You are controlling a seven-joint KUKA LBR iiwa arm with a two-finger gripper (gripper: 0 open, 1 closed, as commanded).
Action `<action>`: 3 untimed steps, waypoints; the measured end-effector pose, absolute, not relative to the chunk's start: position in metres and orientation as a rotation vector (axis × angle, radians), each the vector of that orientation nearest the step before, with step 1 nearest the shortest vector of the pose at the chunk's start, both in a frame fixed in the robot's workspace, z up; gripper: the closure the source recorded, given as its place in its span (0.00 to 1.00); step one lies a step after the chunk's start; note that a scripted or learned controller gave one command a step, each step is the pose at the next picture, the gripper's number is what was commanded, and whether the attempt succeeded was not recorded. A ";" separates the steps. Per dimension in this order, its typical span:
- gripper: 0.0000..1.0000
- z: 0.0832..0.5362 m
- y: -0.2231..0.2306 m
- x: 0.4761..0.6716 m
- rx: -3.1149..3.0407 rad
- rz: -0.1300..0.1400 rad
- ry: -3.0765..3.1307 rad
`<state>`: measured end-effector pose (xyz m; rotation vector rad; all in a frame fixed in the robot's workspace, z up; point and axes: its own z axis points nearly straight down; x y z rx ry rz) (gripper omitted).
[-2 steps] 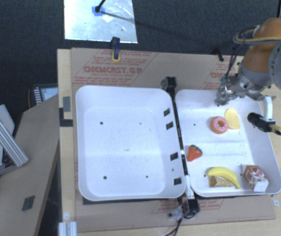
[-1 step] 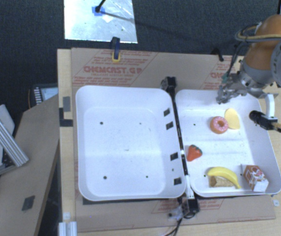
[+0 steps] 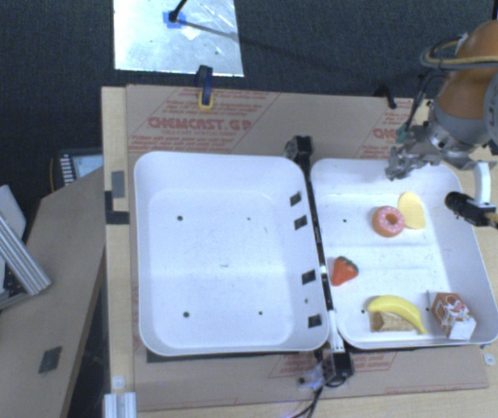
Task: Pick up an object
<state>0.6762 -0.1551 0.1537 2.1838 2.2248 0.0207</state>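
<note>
From my remote station, I see the gripper (image 3: 403, 165) poised over the right bin's (image 3: 468, 259) far edge, its opening impossible to judge, holding nothing I can see, with the doughnut (image 3: 388, 221) lying just nearer the camera than it.

Two bins sit side by side on the bench. In the right bin (image 3: 471, 259), a doughnut (image 3: 388, 221) lies beside a wedge (image 3: 412, 210) toward the back, a strawberry (image 3: 344, 270) near the left wall, and a banana (image 3: 397, 309), on a slice of bread (image 3: 389, 322), left of a small box (image 3: 452, 314) in front.
</note>
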 end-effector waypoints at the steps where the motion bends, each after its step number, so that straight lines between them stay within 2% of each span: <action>1: 1.00 0.165 -0.155 0.677 2.180 0.024 2.224; 3: 1.00 0.188 -0.156 0.679 2.171 0.030 2.223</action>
